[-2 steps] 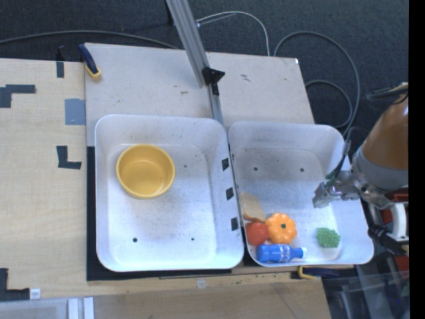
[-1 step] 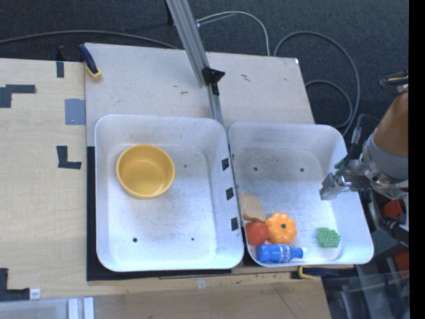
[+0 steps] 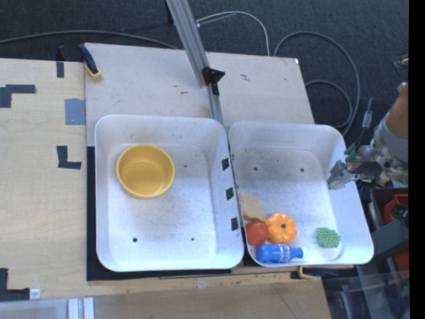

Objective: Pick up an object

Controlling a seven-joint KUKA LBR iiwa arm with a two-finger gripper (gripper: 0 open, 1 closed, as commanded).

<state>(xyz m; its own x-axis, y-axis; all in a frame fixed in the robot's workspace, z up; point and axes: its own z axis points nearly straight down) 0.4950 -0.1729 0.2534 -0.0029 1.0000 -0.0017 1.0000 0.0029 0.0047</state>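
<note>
The right bin (image 3: 285, 138) holds a small cluster near its front edge: a tan slice of bread (image 3: 252, 206), a red tomato-like ball (image 3: 257, 232), an orange pumpkin (image 3: 281, 228), a blue bottle (image 3: 279, 253) lying on its side, and a green bumpy piece (image 3: 327, 237). My gripper (image 3: 340, 173) hangs at the right rim of this bin, above and right of those objects and apart from them. Nothing shows between its fingers. The left bin (image 3: 159, 244) contains a yellow bowl (image 3: 145, 171) at its left side.
A grey metal pole (image 3: 189, 28) slants from the top down to the seam between the bins. Cables (image 3: 312, 58) loop on the dark floor behind the right bin. A blue and yellow tool (image 3: 89, 61) lies on the bench's back left corner.
</note>
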